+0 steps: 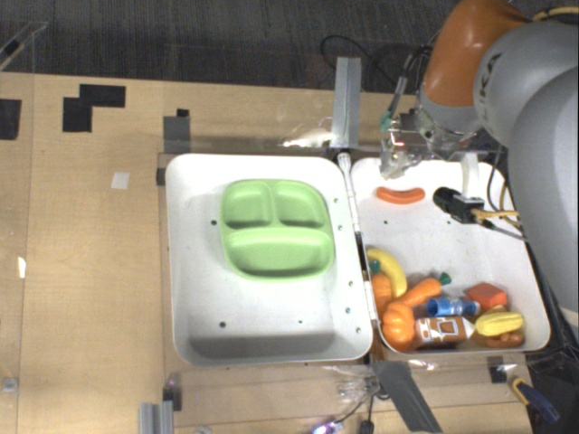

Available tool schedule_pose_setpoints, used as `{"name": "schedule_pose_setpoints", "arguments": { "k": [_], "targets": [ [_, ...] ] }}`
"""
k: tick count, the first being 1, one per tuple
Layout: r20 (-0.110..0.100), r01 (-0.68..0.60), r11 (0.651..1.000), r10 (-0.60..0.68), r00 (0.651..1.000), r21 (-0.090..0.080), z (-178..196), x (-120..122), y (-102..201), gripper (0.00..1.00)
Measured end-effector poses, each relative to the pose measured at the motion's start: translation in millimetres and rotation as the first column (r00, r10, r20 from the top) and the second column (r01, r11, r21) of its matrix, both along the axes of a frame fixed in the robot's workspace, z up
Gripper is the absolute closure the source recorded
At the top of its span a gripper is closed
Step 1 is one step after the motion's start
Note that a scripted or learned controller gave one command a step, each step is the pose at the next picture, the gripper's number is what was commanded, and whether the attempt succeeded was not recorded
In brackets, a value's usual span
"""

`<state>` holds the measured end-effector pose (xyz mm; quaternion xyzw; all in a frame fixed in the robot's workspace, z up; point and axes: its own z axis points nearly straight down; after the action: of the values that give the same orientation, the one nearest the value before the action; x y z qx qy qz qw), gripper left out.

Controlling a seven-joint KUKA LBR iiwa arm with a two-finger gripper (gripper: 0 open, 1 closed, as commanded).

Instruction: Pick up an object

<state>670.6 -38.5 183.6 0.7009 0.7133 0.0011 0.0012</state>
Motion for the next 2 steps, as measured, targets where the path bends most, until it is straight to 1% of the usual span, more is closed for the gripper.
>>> {"name": "schedule_pose_setpoints", "arguments": {
  "k": [1, 2],
  "targets": [
    [-0.001, 0.000, 1.000, 0.000, 1.000, 0.000, -0.3, -0.1, -0.1, 0.00],
    [0.006, -0.188, 0.982, 0.188, 0.982, -0.003, -86.8, 1.7, -57.5, 0.00]
  ]
}}
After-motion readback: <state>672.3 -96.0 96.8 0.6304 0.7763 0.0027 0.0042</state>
